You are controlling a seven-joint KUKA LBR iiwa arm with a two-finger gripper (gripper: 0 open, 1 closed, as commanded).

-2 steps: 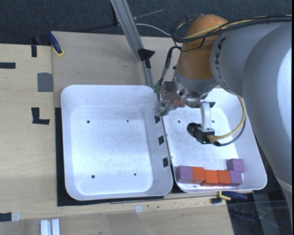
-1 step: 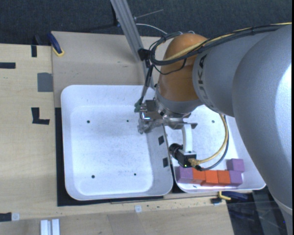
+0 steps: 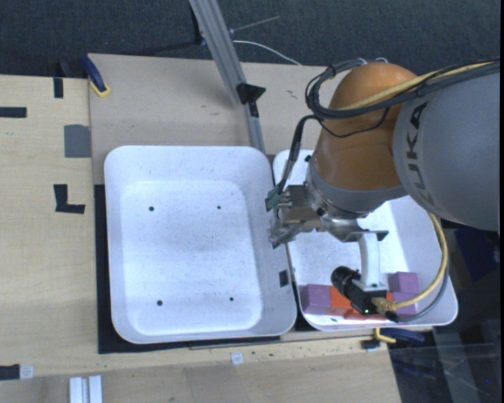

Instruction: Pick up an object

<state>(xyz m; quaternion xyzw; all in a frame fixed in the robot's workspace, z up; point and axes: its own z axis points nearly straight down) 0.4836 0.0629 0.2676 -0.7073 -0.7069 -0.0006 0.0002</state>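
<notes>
Spotter: Clearance around the right bin [image 3: 413,240], what have you got?

Operator: Most of that bin sits under my arm [image 3: 458,141]. Its right-hand strip of floor shows bare, and so does a patch toward its near wall. Along that near wall I count a purple block [image 3: 322,297] at the bin's near-left corner and a second purple block [image 3: 403,284] toward its near-right corner. An orange piece [image 3: 346,311] lies low between them, and I can't tell whether it touches either. Those are my candidates for the pick. Just left of the right bin, rim beside rim, the left bin [image 3: 193,225] has a wide open floor. Beyond the right bin's far-left corner, a slanted metal bar [image 3: 223,49] crosses the bench [image 3: 168,107].

Spotter: And the arm's pose?

Operator: It reaches in from the right, with the orange band [image 3: 365,133] above the right bin's far half and the wrist pointing down. The gripper [image 3: 287,218] hangs over the right bin's left rim, at the seam with its neighbour. It is farther from the near wall than the blocks and apart from them. From this angle I can't tell whether the gripper is spread or pressed together.
</notes>
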